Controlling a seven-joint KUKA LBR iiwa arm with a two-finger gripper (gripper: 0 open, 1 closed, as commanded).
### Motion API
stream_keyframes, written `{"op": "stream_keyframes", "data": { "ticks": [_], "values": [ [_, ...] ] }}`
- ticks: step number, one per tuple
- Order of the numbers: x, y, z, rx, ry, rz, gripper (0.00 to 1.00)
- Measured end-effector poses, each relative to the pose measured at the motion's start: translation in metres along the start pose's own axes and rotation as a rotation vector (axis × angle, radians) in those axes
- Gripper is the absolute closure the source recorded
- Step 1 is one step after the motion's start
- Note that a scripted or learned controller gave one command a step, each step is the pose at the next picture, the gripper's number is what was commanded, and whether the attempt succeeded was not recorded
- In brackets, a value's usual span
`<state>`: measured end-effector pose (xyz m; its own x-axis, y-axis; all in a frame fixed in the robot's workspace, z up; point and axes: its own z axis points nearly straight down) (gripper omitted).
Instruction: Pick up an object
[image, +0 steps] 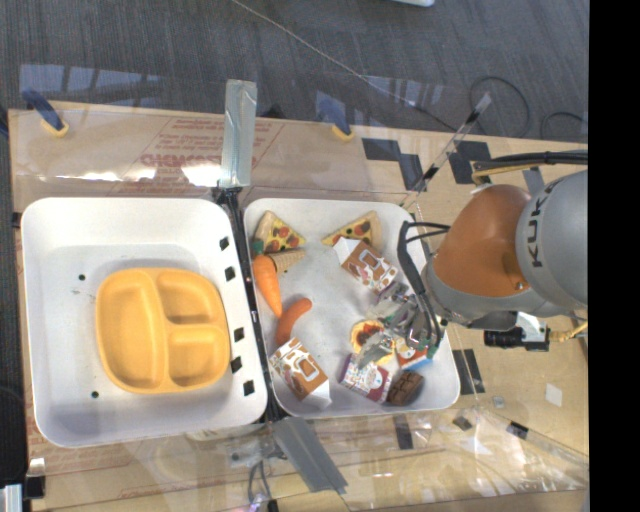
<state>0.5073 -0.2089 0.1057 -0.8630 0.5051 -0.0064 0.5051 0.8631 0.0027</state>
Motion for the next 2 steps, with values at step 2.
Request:
{"op": "stream_keyframes", "data": {
  "ticks": [2],
  "values": [
    [0.050,0.084,-0.012,0.001,0.009,0.064,1.00]
  ]
}}
